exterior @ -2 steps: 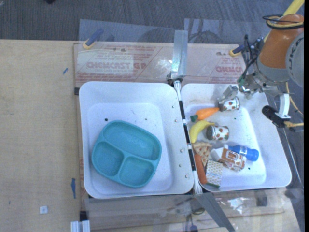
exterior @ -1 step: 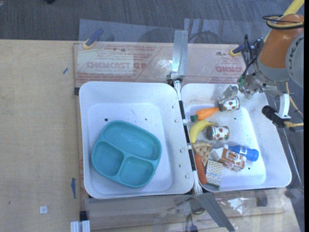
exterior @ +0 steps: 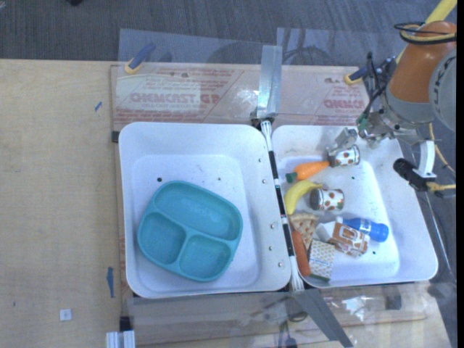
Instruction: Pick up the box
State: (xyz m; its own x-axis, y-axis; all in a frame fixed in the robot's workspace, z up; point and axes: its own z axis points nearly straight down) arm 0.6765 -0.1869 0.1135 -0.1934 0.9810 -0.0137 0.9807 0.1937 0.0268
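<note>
The box (exterior: 350, 239), small with red and white print, lies in the right bin (exterior: 413, 216) near its front edge, touching a blue bottle (exterior: 366, 229). A patterned packet (exterior: 321, 258) sits just beside it toward the front, a pizza slice (exterior: 304, 228) to its left. Farther back lie a banana (exterior: 297, 193), a carrot (exterior: 310, 170) and 2 small cans (exterior: 332, 199). The hand (exterior: 346, 145) hangs over the bin's back edge, above the rear can (exterior: 348, 156); its grip cannot be made out. The left bin (exterior: 138, 151) carries a teal divided plate (exterior: 190, 229).
</note>
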